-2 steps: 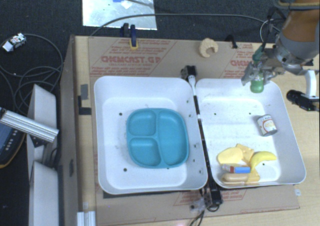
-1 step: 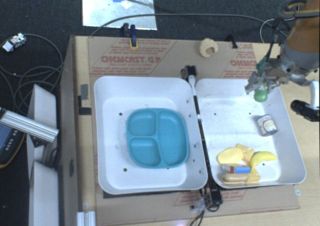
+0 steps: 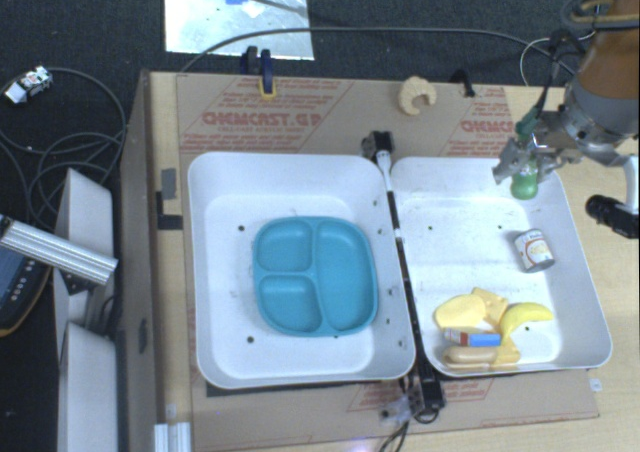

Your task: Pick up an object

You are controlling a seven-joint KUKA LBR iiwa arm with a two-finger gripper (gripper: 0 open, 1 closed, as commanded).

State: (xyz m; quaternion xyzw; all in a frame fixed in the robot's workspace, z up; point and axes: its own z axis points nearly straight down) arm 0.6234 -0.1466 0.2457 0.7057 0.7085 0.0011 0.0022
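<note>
While the left bin holds a blue divided plate, the right bin holds a small can and yellow items. The gripper hangs above the right bin's far edge, its fingers closed on a green object.

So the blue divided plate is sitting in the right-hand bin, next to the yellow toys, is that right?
Not quite. The camera view shows the blue divided plate in the left bin, by itself. The yellow toys lie in the right bin.

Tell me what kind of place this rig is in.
Likely a robotics lab test bench: two white bins on a cardboard-covered bench, loose cables on dark carpet, and toy items like a blue divided plate.
</note>
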